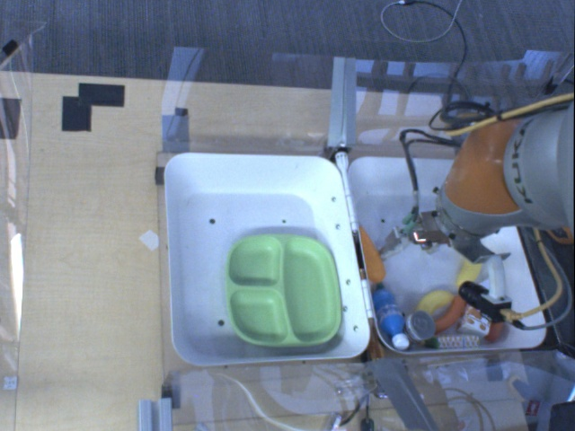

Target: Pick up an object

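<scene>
My gripper (411, 233) hangs low over the middle of the right bin (386, 187), under the orange band of the arm (481, 182). Several small objects lie along the bin's front. An orange carrot-like piece (371, 259) rests against the left wall. A blue bottle (388, 309) lies in front of it. Further right are a round can (420, 325), a yellow lemon (436, 300), a red-orange piece (453, 313) and a yellow banana (470, 272). The gripper is above and between the carrot piece and the lemon, with nothing visibly in it.
The left bin (193, 196) holds a green divided plate (284, 288). A metal divider (340, 106) runs between the bins. A small printed box (473, 323) lies at the right bin's front right. Cables (422, 151) trail over the right bin's back.
</scene>
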Available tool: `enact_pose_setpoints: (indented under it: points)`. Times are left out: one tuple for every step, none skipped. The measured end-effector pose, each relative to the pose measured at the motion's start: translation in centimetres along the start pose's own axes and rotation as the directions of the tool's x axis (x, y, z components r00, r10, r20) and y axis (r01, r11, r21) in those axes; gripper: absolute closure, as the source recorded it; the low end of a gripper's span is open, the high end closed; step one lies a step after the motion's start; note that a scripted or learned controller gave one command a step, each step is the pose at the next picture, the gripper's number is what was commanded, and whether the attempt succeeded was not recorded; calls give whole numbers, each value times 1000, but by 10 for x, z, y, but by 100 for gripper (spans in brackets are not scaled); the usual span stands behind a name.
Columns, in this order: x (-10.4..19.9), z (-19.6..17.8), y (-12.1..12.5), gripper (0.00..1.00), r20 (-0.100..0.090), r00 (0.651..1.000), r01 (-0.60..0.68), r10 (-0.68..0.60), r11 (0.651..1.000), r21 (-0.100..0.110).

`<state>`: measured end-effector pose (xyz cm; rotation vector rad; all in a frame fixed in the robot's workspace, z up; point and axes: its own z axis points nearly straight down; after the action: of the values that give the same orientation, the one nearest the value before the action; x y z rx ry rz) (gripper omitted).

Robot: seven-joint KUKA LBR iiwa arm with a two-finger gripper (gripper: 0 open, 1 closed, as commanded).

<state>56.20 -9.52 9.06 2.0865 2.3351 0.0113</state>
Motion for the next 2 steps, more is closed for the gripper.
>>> enact_pose_setpoints:
  points:
    - [2, -11, 4, 100, -2, 1000, 3, -3, 1000, -7]
    - [2, -10, 4, 0, -2, 1000, 4, -4, 1000, -7]
